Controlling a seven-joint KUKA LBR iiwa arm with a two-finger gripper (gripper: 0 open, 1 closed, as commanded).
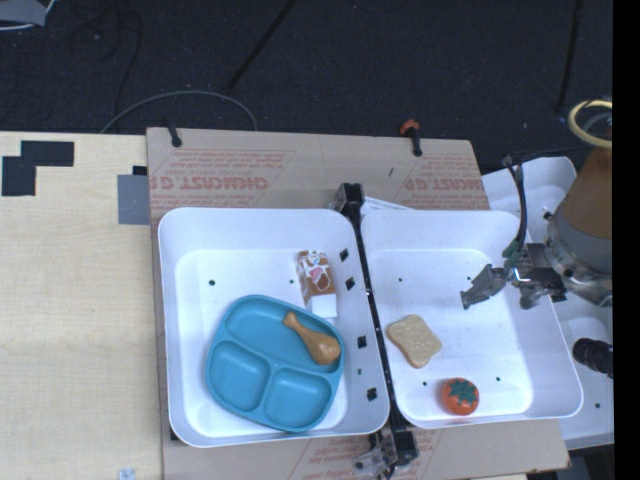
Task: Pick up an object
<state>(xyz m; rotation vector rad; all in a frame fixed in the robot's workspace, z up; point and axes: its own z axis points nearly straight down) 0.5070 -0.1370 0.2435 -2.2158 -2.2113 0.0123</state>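
My gripper [505,291] hangs over the right side of the right bin [450,240], fingers spread apart and nothing between them. A tan bread slice [414,340] lies on that bin's floor, to the left of and below the gripper. A red tomato [460,396] sits near the bin's front edge. In the left bin [190,268] a blue divided plate [265,373] carries a brown drumstick [313,338]. A small brown and white packet [316,273] lies just behind the plate.
The two bins meet at a black-clipped divider [362,298]. They rest on a cardboard sheet [300,173] on the wooden bench [70,308]. The arm's grey and orange wrist [590,208] rises at the right, with white sheeting [540,183] under it.
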